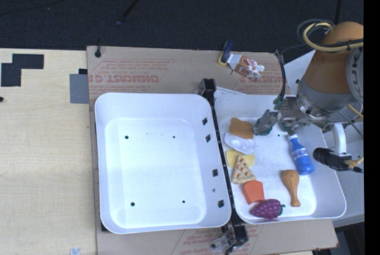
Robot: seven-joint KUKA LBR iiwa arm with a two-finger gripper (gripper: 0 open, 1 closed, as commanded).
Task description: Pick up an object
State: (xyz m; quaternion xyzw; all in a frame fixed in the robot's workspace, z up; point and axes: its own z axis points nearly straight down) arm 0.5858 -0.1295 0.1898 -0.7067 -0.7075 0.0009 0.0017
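White plastic makes up the two shallow bins that sit side by side on a sheet of brown cardboard (pixel 148 67). The left bin (pixel 113 129) has nothing but a few small dark dots on its floor. The right bin (pixel 329 200) holds a bunch of toy food and a bottle. Near its top left lies a tan piece of bread (pixel 241 128), and just below it sits a white lump (pixel 240 143). Under that is a yellow cheese piece (pixel 233 158), touching a pizza slice (pixel 241 170). Lower down is an orange block (pixel 253 191), and next to it, close to the front wall, a purple bunch of grapes (pixel 266 208). A brown chicken leg (pixel 291 185) lies to the right of the orange block. A blue bottle (pixel 300 155) with a white cap lies tilted above the chicken leg. The grey arm with its orange band (pixel 338 64) comes in from the right, and its gripper (pixel 267 122) hangs over the top part of the right bin, between the bread and the bottle. I cannot tell how the gripper is set, and nothing can be seen held in it. A small snack packet (pixel 248 67) lies on the cardboard behind the bins.
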